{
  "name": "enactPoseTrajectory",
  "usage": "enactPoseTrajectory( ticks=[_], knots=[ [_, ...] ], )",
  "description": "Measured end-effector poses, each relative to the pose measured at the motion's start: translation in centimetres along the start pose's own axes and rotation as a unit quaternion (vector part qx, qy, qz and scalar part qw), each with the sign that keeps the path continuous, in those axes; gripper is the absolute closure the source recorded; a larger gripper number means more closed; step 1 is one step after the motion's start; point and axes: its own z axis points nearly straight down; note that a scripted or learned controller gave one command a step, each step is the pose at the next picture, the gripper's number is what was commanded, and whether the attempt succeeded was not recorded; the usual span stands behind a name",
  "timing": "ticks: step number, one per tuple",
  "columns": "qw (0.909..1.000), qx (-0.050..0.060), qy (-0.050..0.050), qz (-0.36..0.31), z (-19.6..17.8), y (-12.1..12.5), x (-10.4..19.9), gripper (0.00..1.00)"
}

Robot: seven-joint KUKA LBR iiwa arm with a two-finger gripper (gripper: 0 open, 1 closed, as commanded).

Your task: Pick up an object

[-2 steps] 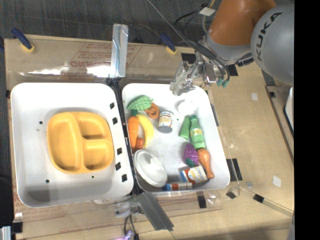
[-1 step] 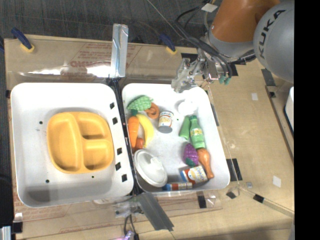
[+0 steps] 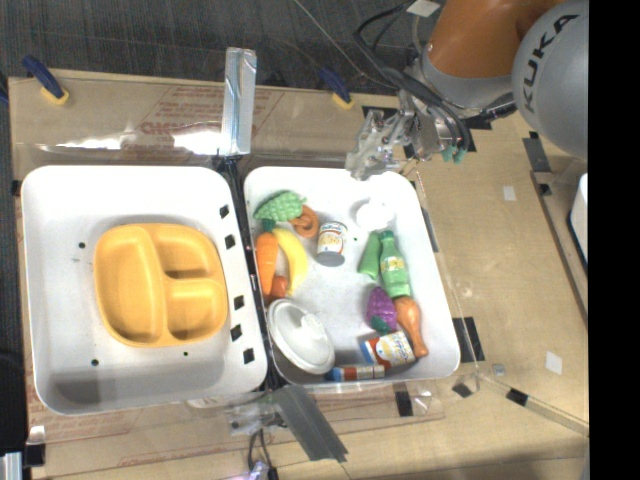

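Nearest me, along the front wall of the right white bin, I see a small silver lidded pot with a labelled bottle lying just beside it. Behind those lie a purple grape cluster, a green bottle with a yellow label, a yellow banana against an orange carrot, and a small tin can. The left white bin holds a yellow divided tray. Farthest back, the gripper hangs over the right bin's rear rim, pinching nothing; whether it is spread, I cannot tell. I judge this the approach step. Next I would want it brought forward over one exposed item, then lowered.
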Motion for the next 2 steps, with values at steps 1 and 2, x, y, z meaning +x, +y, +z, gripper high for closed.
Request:
enactPoseTrajectory(
  ticks=[1,2],
  knots=[
    [1.0,0.001,-0.003,-0.001,-1.2,0.0,-0.1,1.0],
    [0.9999,-0.004,0.012,-0.009,1.8,-1.8,0.4,1.0]
  ],
)
